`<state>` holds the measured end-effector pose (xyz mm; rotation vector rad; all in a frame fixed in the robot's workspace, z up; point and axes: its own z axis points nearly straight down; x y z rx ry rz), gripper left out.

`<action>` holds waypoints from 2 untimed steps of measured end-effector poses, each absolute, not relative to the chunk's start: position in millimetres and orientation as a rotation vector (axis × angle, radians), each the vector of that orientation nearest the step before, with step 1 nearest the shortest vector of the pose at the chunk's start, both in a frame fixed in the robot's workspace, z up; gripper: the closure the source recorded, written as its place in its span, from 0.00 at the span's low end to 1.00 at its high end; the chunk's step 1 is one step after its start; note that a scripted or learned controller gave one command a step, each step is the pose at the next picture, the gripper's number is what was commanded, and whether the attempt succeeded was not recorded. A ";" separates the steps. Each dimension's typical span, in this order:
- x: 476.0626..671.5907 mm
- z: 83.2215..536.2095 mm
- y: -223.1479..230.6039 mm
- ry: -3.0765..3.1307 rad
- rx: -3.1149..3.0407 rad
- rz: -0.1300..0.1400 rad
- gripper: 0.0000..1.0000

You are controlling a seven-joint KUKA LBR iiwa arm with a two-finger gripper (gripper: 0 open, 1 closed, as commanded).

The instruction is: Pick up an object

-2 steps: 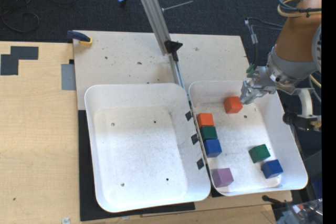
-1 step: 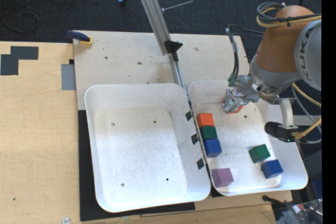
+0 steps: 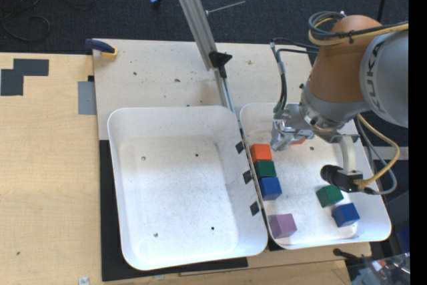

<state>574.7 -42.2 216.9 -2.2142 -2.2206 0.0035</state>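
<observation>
My gripper [image 3: 288, 135] hangs over the far part of the right bin [image 3: 373, 227], just right of and above an orange block [image 3: 261, 152]. That block heads a row along the bin's left wall, followed by a green block [image 3: 265, 168] and a blue block [image 3: 270, 187]. A purple block [image 3: 283, 225] lies near the front left corner. Another green block [image 3: 329, 195] and another blue block [image 3: 345, 214] sit at the front right. The arm's grey and orange wrist [image 3: 340, 77] covers the bin's far right part.
The left bin [image 3: 133, 143] stands beside the right one, with black clips [image 3: 245, 175] along the shared wall. A slanted metal rail [image 3: 200, 23] rises behind the bins. A black cable end [image 3: 337, 177] hangs over the right bin.
</observation>
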 end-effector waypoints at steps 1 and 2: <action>551.4 228.8 -1.9 -2.222 -2.213 0.003 1.00; 522.4 229.2 46.2 -2.222 -2.212 0.005 1.00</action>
